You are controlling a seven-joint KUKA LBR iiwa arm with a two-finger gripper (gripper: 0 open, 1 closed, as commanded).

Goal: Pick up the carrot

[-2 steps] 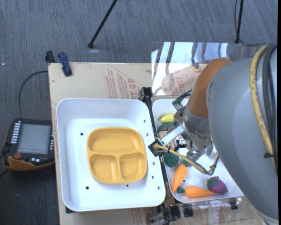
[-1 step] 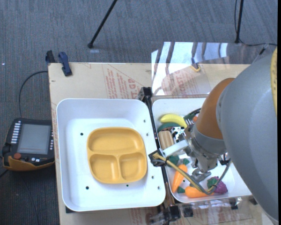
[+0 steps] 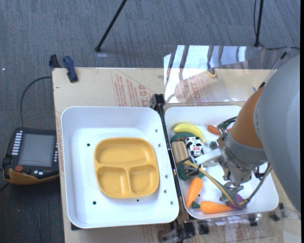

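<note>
- The grey arm with the orange band [image 3: 248,123] reaches in from the right and hangs over the right white bin [image 3: 271,199].
- Its two-finger gripper [image 3: 234,191] points down near the bin's near edge; how far the jaws stand apart cannot be told, and no object is seen between them.
- An orange carrot with a green top [image 3: 214,207] lies flat by the near wall of the right bin, just left of the gripper tip.
- A second orange carrot [image 3: 194,191] lies tilted just left of it, near the bin's left wall.
- A yellow banana [image 3: 188,129] and a small black-and-white cow-patterned block [image 3: 195,148] lie farther back in the same bin.
- The left white bin [image 3: 76,130] holds a yellow three-compartment plastic tray [image 3: 125,166].
- A black handheld control pendant [image 3: 33,153] rests on the floor left of the bench.
</note>
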